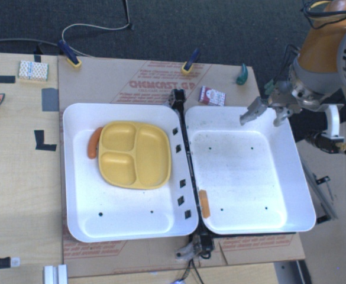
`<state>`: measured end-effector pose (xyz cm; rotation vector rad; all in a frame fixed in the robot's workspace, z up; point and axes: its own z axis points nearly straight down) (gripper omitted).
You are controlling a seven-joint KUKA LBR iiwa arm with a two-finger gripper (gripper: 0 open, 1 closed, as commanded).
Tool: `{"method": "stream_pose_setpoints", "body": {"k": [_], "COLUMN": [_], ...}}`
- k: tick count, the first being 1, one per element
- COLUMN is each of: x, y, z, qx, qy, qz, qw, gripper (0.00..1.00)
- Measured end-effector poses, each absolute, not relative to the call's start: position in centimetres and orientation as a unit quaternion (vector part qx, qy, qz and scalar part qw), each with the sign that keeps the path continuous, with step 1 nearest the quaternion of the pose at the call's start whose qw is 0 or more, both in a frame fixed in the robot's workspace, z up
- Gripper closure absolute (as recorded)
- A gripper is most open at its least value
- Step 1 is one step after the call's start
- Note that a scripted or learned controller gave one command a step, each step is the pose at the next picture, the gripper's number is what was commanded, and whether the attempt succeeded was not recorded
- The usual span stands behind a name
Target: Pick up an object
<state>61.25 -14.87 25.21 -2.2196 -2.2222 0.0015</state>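
Spread wide, the pincer [262,116] hangs over the far right corner of the right bin [291,218], its two grey fingers [248,115] apart with nothing between them; the yellow divided plate [135,155] lies in the left bin [125,223], an orange sausage-shaped piece [93,144] touching its left rim; a second small orange piece [204,203] lies against the right bin's left wall; red print on the cardboard surface [155,81] reads "CHEMCAST"; a small red packet [211,96] lies just beyond the bins, its writing too small to read.

Bench [19,176] under a cardboard sheet [155,84], two white bins [78,218] side by side on it, small red packet [211,96] just behind them.
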Motion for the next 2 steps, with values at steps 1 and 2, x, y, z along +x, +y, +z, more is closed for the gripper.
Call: {"method": "stream_pose_setpoints", "body": {"k": [1, 2], "x": [61.3, 63.1], "y": [-10.1, -9.4], "z": [17.9, 11.4], "qx": [-0.706, -0.707], "qy": [-0.708, -0.708], "qz": [0.0006, 0.0013], "qw": [0.001, 0.001], "gripper": [0.0, 0.0]}}
